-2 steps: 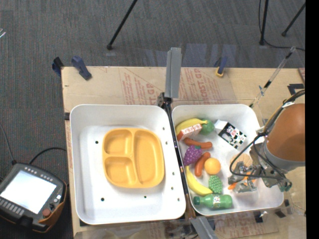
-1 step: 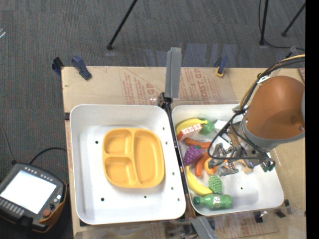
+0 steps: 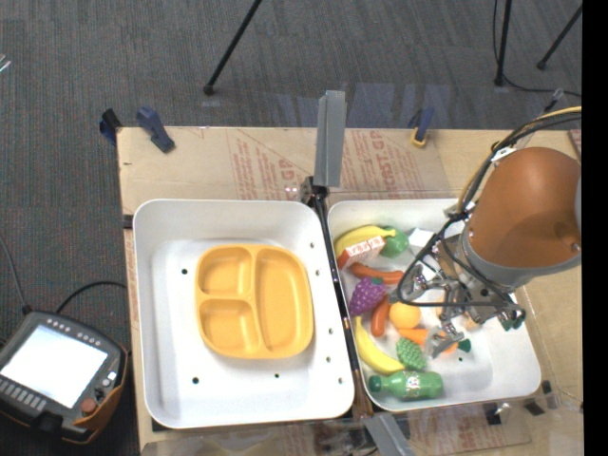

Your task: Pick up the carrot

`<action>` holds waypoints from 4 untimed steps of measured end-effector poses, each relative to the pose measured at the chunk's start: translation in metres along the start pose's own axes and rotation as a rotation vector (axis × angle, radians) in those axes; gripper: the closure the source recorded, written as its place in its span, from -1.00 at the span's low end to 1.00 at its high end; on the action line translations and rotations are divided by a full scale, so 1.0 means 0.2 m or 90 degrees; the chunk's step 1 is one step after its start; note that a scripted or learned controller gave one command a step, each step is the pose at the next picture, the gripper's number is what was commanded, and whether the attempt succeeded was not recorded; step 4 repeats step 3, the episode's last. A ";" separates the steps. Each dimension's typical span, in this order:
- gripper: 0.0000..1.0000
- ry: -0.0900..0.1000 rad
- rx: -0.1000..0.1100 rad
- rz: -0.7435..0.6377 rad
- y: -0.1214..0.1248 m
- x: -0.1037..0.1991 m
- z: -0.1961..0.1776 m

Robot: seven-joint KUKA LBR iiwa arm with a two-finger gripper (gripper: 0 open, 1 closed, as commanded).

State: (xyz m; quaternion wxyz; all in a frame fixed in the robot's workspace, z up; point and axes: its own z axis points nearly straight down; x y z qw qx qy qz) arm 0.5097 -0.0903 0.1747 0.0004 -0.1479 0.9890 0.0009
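Observation:
The carrot (image 3: 421,335) is a small orange cone with a green top. It lies in the right bin (image 3: 513,369), between an orange ball (image 3: 406,314) and a green bumpy toy (image 3: 410,353). My gripper (image 3: 446,333) hangs low over the carrot's green end, under the orange wrist band (image 3: 522,212). The gripper's metal parts cover part of the carrot, and I cannot tell from here whether they touch it.
The right bin also holds two bananas (image 3: 366,238) (image 3: 372,351), purple grapes (image 3: 367,295), a red-orange sausage shape (image 3: 376,275), and a green bottle (image 3: 408,384) near the front wall. A yellow divided plate (image 3: 255,302) lies in the left bin (image 3: 161,255).

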 end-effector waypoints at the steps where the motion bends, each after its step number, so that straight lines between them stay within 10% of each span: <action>1: -1.00 -0.009 0.004 0.045 -0.03 0.01 0.41; 2: 1.00 -0.010 0.004 0.041 -0.03 0.00 0.36; 3: 1.00 -0.004 0.002 -0.170 0.13 0.01 -0.44; 4: 1.00 -0.004 0.002 -0.170 0.13 0.01 -0.44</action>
